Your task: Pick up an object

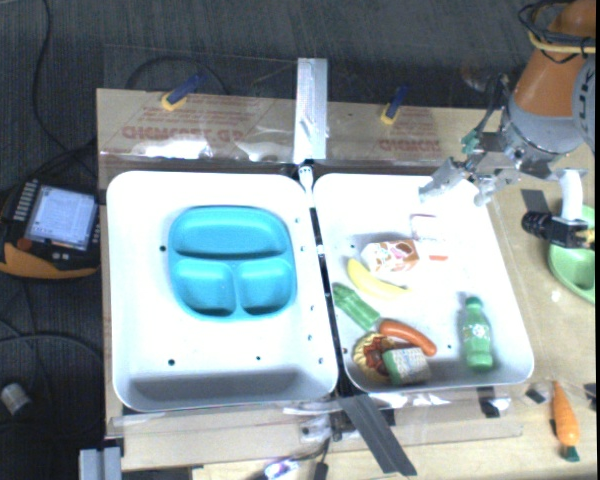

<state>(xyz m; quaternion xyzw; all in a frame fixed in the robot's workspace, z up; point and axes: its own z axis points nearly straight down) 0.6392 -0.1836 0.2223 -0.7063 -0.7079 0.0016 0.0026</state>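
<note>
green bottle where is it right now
The green bottle stands near the right bin's front right corner, right of the carrot.

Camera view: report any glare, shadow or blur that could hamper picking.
Camera view: even, soft light; white right bin is bright but keeps item outlines; faint shadows under the banana and green bottle; the hand looks slightly smeared; shiny tape strip between the bins glares.

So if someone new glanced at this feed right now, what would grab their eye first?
Probably the bright blue divided tray lying alone in the left bin. Next, the heap of toy food in the right bin: a banana, a green bottle and a carrot. The gripper hangs over that bin's far right corner.
</note>
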